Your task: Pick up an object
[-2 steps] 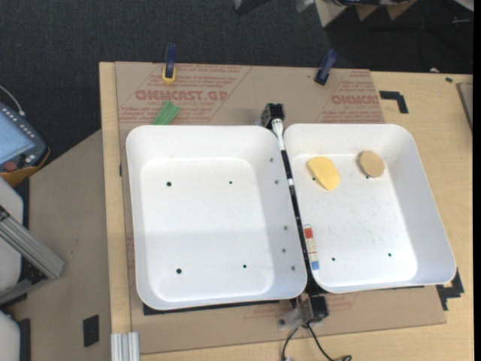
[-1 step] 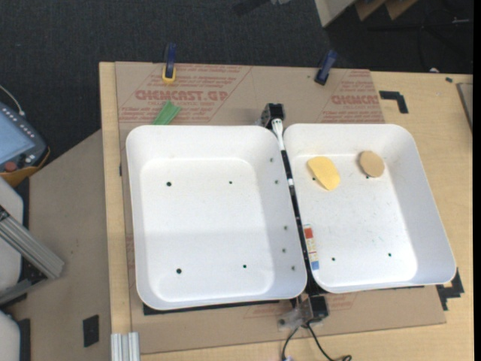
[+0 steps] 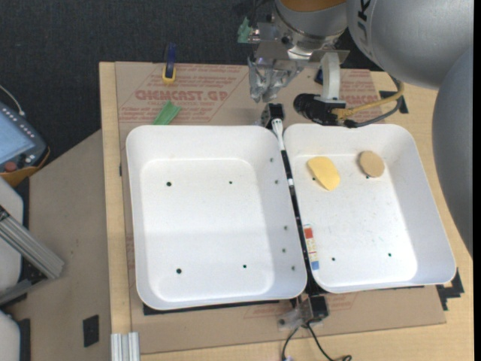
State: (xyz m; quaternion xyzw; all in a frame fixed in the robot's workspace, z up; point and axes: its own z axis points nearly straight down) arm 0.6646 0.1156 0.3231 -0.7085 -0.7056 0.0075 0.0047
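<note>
My gripper [image 3: 267, 87] hangs above the bench's back edge, just behind the seam between the two white bins, and nothing shows in it. The right bin [image 3: 421, 224] holds a yellow rounded piece [image 3: 325, 173] near its back left. A tan round piece [image 3: 370, 164] lies to the right of it. A small white stick with red and blue marks [image 3: 310, 247] rests against that bin's left wall. All three lie well in front of the gripper and to its right.
The left bin [image 3: 143, 201] sits beside the right one on a brown cardboard sheet [image 3: 203, 89]. A green strip [image 3: 167, 113] and a blue and yellow clip [image 3: 170, 68] lie on the sheet behind the left bin. A small black clip [image 3: 272, 113] sits at the back of the seam.
</note>
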